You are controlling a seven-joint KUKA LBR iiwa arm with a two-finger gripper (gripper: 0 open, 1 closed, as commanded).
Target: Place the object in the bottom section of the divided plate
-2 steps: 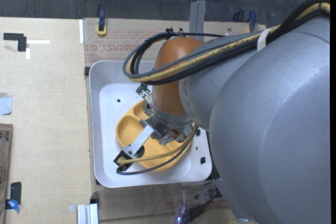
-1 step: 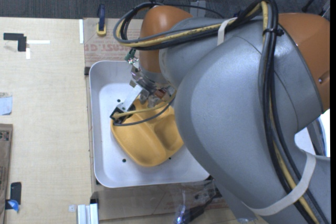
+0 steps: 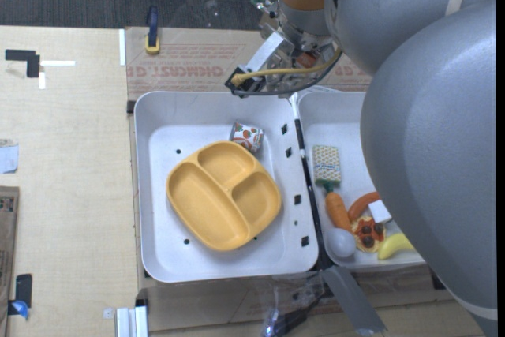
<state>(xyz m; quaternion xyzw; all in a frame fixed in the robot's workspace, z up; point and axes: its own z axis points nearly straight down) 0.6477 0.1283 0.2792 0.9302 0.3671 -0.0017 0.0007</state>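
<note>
A yellow divided plate (image 3: 225,196) lies in the left white bin (image 3: 150,170), with one large section toward the front left and two smaller ones toward the back right. All three sections are bare. A small carton with a strawberry picture (image 3: 247,136) stands just beyond the plate's back rim, touching or nearly touching it. My gripper (image 3: 304,58) hangs over the back edge of the bins near the divider between them, above and to the right of the carton. The wrist hides it from this angle.
The right bin (image 3: 309,118) holds a waffle-like block (image 3: 327,163), a carrot (image 3: 338,209), a sausage (image 3: 363,204), a pizza slice (image 3: 368,231), a banana (image 3: 394,247) and a white egg (image 3: 342,243). The big grey arm (image 3: 426,130) covers that bin's right side.
</note>
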